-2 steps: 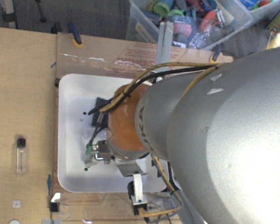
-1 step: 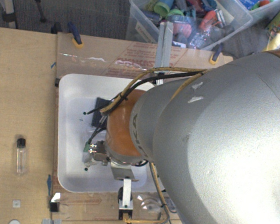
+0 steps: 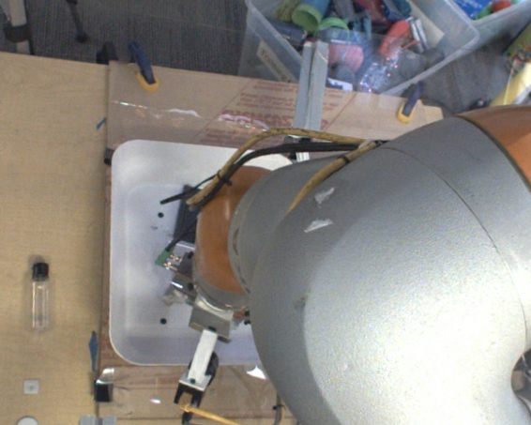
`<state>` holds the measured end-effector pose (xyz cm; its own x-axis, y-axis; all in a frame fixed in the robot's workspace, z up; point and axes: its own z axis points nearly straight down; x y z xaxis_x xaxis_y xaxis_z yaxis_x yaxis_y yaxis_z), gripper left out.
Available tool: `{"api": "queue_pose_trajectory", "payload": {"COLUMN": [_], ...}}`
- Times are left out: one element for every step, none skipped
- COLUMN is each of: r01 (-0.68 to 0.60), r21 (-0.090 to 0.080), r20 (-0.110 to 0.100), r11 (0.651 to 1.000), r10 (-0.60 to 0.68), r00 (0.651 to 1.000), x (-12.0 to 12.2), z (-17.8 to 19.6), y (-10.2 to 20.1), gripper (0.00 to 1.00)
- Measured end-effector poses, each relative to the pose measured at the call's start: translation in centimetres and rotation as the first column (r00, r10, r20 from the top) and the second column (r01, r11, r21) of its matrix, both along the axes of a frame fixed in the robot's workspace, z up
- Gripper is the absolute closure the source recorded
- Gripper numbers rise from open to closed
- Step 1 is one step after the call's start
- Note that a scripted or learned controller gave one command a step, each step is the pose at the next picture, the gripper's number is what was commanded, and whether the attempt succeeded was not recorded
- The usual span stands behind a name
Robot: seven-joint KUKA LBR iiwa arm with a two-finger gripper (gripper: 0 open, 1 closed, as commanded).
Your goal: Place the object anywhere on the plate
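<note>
Nobody could tell the state of the gripper (image 3: 181,278) over the white bin (image 3: 137,226); a slow, centred approach seemed wisest

Arm (image 3: 398,296): smooth grey shell with a soft satin sheen, and a smooth orange band (image 3: 213,244) above the wrist. Bin (image 3: 135,240): smooth white plastic, faintly glossy, on a matt brown cardboard sheet (image 3: 192,105) crossed by shiny clear tape (image 3: 163,111); the bench (image 3: 35,164) is matt, pale, wood-like board. Near the bench's left edge lies a clear, glassy vial (image 3: 40,298) with a black cap; beyond its far edge stands a translucent plastic tub (image 3: 266,28) of bright plastic pieces.
</note>
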<state>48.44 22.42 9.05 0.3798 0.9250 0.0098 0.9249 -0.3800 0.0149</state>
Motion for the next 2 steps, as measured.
{"api": "queue_pose_trajectory", "payload": {"r01": [0.002,-0.357], "r21": [0.0,-0.001], "r20": [-0.002,-0.007], "r11": [1.0,0.934], "r10": [-0.002,0.357], "r00": [1.0,0.934], "x": [0.0,3.1], "z": [1.0,0.0], "y": [-0.1,-5.1], "gripper": [1.0,1.0]}}
